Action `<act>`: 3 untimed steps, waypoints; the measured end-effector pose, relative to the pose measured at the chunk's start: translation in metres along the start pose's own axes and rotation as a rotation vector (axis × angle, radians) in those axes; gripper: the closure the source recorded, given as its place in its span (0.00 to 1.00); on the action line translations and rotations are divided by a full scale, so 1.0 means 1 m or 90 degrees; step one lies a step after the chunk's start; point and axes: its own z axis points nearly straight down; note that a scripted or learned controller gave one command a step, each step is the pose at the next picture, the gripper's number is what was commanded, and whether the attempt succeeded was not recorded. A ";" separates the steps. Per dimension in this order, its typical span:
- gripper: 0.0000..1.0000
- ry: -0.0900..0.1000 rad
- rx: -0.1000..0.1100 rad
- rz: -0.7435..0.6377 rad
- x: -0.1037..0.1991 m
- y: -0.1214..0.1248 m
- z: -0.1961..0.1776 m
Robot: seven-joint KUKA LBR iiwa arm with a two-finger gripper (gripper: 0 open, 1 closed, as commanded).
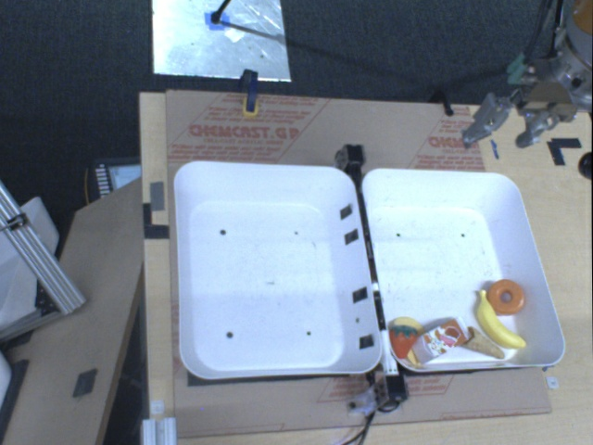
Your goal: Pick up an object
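Observation:
In the right bin [435, 202], several small objects lie along the near right corner: an orange ring-shaped piece [506, 296], a yellow banana [496, 323], a red and white packet [439, 339], an orange and red fruit [404, 335] and a tan wedge [484, 345]. My gripper [504, 126] hangs at the upper right, above the bench beyond the right bin's far right corner. Its two fingers stand apart with nothing between them.
The left bin [269, 193] sits beside the right one, joined by a black clipped divider [363, 248]. A shiny metal sheet [220, 24] lies on the dark floor at the back. An aluminium frame [28, 248] stands at the left edge.

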 end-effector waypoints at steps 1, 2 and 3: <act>0.00 0.002 0.001 -0.003 0.077 -0.016 -0.070; 0.00 0.001 0.001 0.004 0.054 -0.104 -0.127; 0.00 0.001 0.006 -0.002 0.113 -0.109 -0.122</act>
